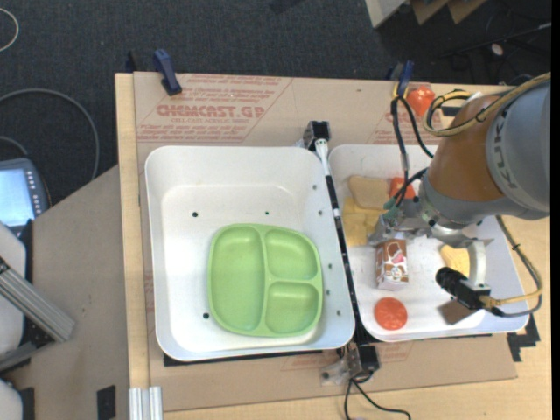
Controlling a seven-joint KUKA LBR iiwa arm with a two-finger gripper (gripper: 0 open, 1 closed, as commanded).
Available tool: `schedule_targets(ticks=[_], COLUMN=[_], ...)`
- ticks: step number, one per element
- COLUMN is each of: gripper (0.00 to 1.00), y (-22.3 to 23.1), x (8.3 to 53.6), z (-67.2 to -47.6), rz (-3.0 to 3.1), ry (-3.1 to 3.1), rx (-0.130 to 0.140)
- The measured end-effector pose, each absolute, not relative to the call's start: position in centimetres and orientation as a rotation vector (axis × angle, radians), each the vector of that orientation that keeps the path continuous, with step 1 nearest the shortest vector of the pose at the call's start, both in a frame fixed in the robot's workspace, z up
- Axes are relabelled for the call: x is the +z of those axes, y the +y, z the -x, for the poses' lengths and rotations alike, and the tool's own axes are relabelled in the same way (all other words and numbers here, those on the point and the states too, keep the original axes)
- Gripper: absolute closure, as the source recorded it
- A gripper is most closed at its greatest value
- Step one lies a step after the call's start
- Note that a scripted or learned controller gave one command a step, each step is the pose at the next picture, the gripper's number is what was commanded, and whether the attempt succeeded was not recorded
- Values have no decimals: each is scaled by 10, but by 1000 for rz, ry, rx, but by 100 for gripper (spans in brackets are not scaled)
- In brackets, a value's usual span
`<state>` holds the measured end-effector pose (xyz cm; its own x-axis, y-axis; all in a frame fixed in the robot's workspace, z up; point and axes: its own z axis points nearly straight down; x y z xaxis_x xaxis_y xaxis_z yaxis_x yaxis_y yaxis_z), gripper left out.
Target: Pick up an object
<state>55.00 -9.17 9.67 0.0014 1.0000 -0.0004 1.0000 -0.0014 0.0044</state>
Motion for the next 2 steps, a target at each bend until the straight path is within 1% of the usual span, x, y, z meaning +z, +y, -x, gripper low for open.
schedule_targets(ticks=[1,2], gripper=[100,100], y=[-12,50], x=[222,263], z=[-498,-479], rz=[-2209,-2212], ry=[2228,2230], rx=[16,8])
